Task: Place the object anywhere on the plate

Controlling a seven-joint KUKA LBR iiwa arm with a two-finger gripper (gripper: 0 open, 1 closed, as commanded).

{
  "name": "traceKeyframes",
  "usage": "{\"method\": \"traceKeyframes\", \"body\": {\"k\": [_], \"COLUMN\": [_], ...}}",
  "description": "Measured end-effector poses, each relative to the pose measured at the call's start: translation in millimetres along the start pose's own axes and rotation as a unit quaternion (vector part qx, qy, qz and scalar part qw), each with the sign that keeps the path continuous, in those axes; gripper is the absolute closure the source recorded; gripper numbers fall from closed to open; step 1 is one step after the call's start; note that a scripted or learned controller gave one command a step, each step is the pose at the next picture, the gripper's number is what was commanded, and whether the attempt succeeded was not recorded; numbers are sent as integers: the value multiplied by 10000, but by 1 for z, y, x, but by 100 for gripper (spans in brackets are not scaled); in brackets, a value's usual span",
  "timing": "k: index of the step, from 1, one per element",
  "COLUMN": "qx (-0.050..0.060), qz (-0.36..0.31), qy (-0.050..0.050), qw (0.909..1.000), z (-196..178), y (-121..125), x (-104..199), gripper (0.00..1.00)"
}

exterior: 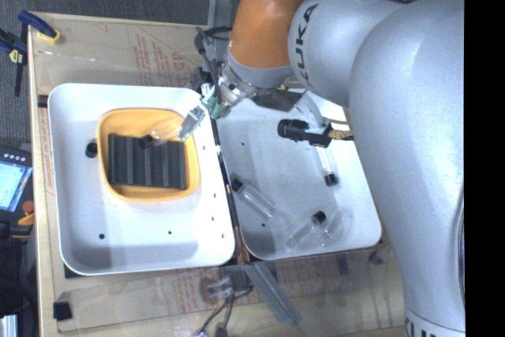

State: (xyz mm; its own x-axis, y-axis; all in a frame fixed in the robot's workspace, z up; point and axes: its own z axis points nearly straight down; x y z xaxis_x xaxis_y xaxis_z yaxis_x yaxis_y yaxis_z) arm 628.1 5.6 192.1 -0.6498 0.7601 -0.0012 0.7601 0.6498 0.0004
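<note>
Camera view: end effector (192,122) grasps a clear vial (162,133) over the yellow plate (118,121) in the left bin (71,233). You should lower gently, release above the dark insert (150,162), away from the rim.

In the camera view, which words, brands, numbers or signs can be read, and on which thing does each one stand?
"KUKA", partly visible, on the grey arm just beside its orange band.
Faint red printing on the bench board behind the left bin: too blurred to read.
Lit screen of the small device at the left edge: too small to read.
</note>
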Motion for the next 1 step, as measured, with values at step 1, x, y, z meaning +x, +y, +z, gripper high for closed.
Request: {"method": "traceKeyframes", "body": {"k": [1], "qx": [2], "qz": [-335], "qy": [3], "qw": [9994], "z": [0], "y": [-19], "x": [-61], "gripper": [0]}}
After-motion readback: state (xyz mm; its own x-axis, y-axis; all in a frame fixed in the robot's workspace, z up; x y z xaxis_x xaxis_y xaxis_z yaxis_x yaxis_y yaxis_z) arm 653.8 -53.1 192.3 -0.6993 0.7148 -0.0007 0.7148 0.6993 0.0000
